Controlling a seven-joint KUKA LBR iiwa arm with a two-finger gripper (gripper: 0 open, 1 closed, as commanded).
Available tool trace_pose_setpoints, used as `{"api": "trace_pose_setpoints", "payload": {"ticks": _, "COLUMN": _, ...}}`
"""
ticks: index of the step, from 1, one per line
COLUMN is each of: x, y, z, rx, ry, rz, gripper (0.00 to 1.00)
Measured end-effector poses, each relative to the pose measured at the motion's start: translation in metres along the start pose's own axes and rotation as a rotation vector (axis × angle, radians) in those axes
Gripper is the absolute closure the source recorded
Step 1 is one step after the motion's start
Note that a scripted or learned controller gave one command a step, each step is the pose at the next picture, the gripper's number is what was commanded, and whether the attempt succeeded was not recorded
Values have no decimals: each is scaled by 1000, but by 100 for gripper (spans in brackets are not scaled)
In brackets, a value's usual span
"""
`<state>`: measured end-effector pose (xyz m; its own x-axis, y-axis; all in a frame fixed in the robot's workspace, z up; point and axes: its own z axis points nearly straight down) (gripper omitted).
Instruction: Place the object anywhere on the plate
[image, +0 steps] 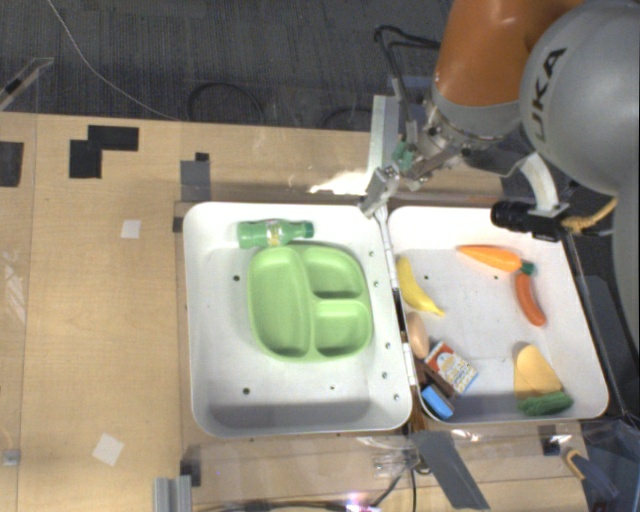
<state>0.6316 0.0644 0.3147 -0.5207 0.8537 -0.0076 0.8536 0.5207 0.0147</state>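
Banana (417, 289) lies well below end effector (377, 192); they are apart.

The worktop (90, 330) looks like pale, matt wood. Both bins (215, 400) seem smooth white plastic with a soft shine. The green plate (300, 320) is smooth plastic, a little glossy. The arm (590, 90) has a smooth grey shell with a glossy orange band (480, 50).

A pale wooden bench (90, 330) with black patches (100, 148) meets dark grey carpet (200, 50) crossed by cables (215, 98).
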Motion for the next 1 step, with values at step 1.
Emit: {"api": "trace_pose_setpoints", "payload": {"ticks": 1, "x": 3, "y": 2, "z": -8, "rx": 2, "ry": 0, "rz": -13, "gripper": 100}}
